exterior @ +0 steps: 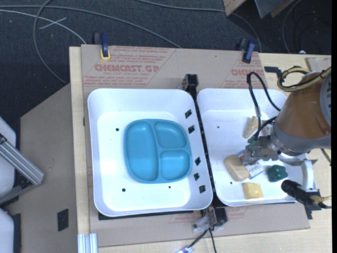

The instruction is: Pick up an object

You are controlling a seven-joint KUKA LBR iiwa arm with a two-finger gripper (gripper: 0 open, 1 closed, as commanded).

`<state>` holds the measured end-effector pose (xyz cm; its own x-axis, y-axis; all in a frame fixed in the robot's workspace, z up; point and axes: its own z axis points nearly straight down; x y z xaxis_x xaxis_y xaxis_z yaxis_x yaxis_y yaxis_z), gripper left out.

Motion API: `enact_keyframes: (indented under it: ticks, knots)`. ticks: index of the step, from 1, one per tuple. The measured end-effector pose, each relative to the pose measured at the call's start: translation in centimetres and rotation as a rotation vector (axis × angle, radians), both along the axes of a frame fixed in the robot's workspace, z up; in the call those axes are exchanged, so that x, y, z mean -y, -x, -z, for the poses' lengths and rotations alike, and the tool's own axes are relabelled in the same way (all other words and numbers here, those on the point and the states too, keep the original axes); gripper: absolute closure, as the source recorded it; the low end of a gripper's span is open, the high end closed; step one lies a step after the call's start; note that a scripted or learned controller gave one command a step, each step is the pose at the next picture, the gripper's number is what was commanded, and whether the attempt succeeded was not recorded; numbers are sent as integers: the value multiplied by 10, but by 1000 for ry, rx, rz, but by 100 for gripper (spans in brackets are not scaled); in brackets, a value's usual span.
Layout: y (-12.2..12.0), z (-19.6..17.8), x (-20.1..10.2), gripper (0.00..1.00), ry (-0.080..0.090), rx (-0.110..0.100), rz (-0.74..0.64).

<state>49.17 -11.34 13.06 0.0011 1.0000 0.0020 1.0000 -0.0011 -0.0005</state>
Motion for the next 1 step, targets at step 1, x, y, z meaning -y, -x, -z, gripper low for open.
enact_keyframes:
  ticks: [1]
  knots:
    - [4, -61, -5, 100, 3, 6, -2]
